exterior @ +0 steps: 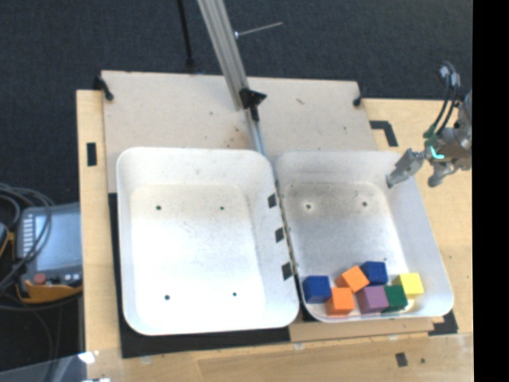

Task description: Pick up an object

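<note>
Several small coloured blocks lie bunched in the near right corner of the right bin (342,213): a blue one (316,287), two orange ones (355,278), a second blue one (374,272), a purple one (371,298), a green one (395,297) and a yellow one (411,284). My gripper (420,172) hangs over the bin's far right rim, well away from the blocks. Its two fingers (402,169) are spread apart with nothing between them.
The left bin (199,237) sits beside the right one, with a dark divider (280,233) between them. A slanted aluminium rail (227,50) rises from the bench's back. A grey control box (49,249) and cables lie off the left edge.
</note>
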Available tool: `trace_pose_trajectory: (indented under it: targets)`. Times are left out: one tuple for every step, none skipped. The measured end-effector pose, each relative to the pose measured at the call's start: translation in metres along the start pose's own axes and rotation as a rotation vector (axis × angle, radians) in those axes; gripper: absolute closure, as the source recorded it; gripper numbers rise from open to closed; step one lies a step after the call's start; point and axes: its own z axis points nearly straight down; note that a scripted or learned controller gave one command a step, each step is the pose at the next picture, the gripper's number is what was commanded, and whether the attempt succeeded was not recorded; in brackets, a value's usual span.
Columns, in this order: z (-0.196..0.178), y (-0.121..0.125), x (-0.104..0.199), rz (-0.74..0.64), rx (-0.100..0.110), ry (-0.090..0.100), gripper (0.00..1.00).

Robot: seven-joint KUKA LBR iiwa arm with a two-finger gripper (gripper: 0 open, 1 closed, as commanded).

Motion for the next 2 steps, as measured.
trace_pose_trajectory:
  targets:
    - [-0.003,0.001,0.000,-0.002,-0.004,-0.002,0.00]
    - [0.041,-0.005,-0.003,0.003,0.000,-0.002,0.00]
